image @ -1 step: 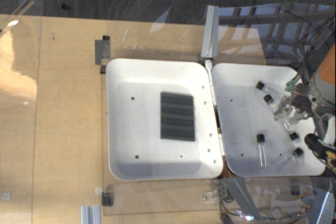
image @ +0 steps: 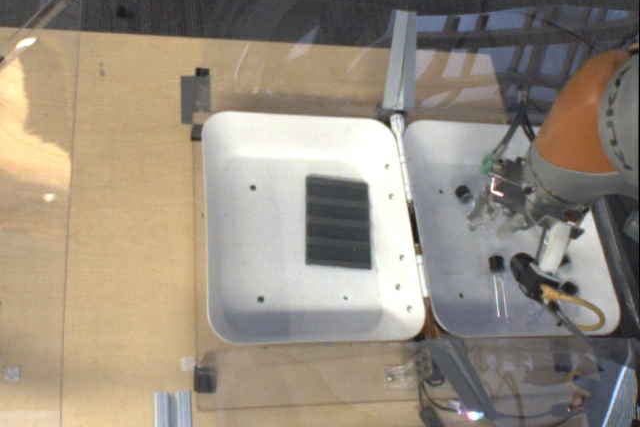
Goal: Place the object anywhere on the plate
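A dark grey ridged plate [image: 338,221] lies flat in the middle of the left white bin [image: 230,305]. My gripper [image: 497,203] hangs over the right white bin [image: 440,305], near its middle, below the grey wrist and the orange band [image: 585,115]. Two small dark pieces lie on that bin's floor: one [image: 462,192] just left of the gripper, the other [image: 495,263] below it. A thin metal pin [image: 498,296] lies near the front. Nothing can be made out between the fingers.
A black and yellow cable [image: 556,297] loops over the right bin's front right part, under a white cylinder [image: 553,250] on the arm. A metal post [image: 400,60] stands behind the gap between the bins. Bare wooden bench stretches to the left.
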